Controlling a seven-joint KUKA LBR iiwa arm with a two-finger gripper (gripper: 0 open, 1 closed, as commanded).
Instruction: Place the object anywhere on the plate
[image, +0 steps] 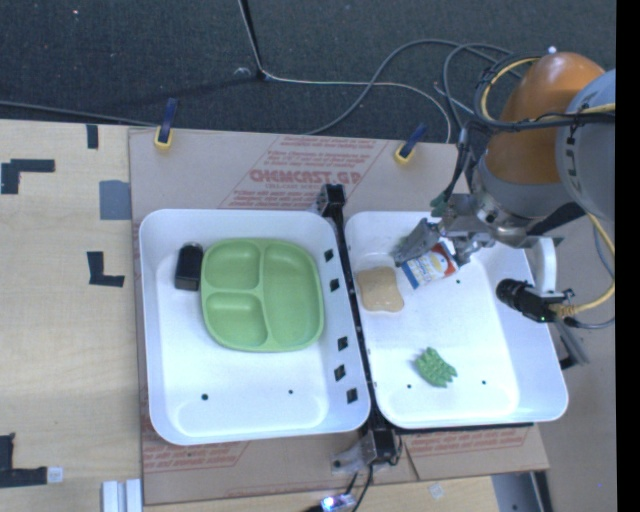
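Claw (425, 250) hanging over small packet (432, 266); can't tell if gripping. Tan thing (380, 289) just beside, green plate (263, 295) far off.

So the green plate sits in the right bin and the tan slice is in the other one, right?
Not quite. The camera view shows the green plate in the left bin; the tan slice is in the other one, the right bin.

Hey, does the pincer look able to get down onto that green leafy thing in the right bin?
Probably yes. The green leafy piece lies alone on the bin floor, apart from the tan slice, with nothing above it.
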